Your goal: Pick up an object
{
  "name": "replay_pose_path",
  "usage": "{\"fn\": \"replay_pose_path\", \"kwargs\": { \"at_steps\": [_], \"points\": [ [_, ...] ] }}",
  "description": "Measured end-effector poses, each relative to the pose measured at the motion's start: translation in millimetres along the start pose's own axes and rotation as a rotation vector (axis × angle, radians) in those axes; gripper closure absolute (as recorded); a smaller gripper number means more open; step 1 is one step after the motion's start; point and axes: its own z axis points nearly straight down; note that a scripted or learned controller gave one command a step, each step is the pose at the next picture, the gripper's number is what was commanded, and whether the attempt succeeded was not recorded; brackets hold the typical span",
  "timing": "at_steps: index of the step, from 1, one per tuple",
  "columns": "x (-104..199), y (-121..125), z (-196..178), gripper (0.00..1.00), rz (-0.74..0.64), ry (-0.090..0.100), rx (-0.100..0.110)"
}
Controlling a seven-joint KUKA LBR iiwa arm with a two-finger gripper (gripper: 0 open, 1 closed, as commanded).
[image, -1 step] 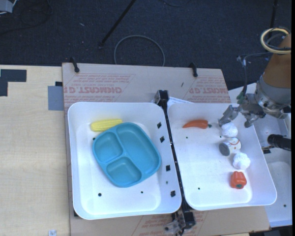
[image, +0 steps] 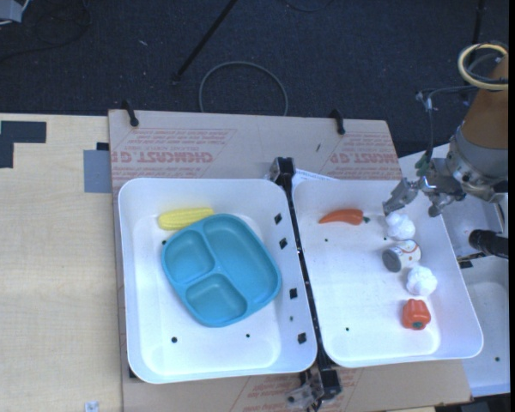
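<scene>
Two shallow white plastic bins sit together on the counter. The right bin (image: 343, 333) holds a slim orange chilli (image: 341, 217), three knobbly white lumps (image: 400, 226) and a glossy red-orange pepper (image: 416, 314). Above its far-right corner hangs the gripper (image: 419, 194), fingers spread, gripping nothing.

Bins (image: 146, 230): we see both plain white.
Plate (image: 219, 269): light blue.
Corn (image: 184, 218): yellow.
Chili (image: 342, 217): orange-red.
Pepper (image: 416, 314): red-orange, green top.
Balls (image: 400, 226): white.
Cup (image: 401, 256): white and grey, red marks.
Arm (image: 485, 118): grey, orange band.
Board (image: 240, 148): brown, red print.
</scene>
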Motion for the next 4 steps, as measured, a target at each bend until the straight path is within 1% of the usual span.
{"fn": "replay_pose_path", "kwargs": {
  "at_steps": [1,2,3,4],
  "points": [
    [-4.8,0.9,62.3,0.0,0.0,0.002,0.007],
    [-3.4,0.6,115.2,0.0,0.0,0.001,0.004],
    [-3.7,1.3,102.3,1.0,-0.001,0.001,0.002],
    [2.3,-0.8,41.4,1.0,-0.001,0.0,-0.003]
  ]
}}
